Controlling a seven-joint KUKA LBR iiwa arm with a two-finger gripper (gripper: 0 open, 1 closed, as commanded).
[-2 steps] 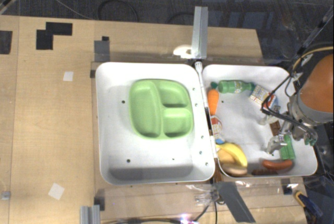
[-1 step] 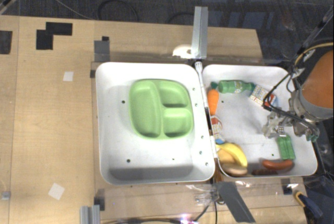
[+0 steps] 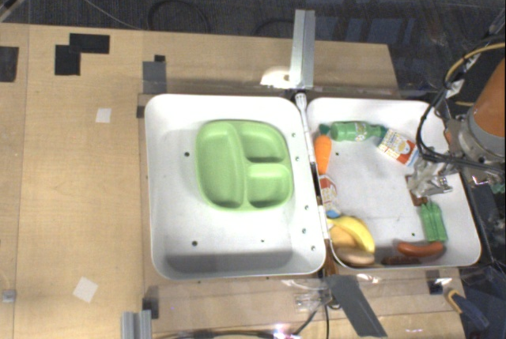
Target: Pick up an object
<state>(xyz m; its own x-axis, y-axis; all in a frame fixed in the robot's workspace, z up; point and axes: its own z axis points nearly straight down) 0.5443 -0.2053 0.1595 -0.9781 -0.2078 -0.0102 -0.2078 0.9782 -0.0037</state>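
The right bin (image 3: pixel 379 195) holds several objects. A green bottle (image 3: pixel 356 131) lies at the back, with an orange carrot (image 3: pixel 322 153) beside it and a small carton (image 3: pixel 397 146) to its right. At the front are a yellow banana (image 3: pixel 353 235), a red-brown sausage (image 3: pixel 419 250) and a green block (image 3: pixel 432 221). My gripper (image 3: pixel 428 184) hangs over the bin's right side, just behind the green block and in front of the carton. It looks open, with nothing between its fingers.
The left bin (image 3: pixel 170 242) holds a green divided tray (image 3: pixel 241 163). A small red-and-white item (image 3: pixel 326 191) and a blue piece (image 3: pixel 334 212) lie by the divider wall. The arm (image 3: pixel 484 120) and its cables cover the right bin's far right edge.
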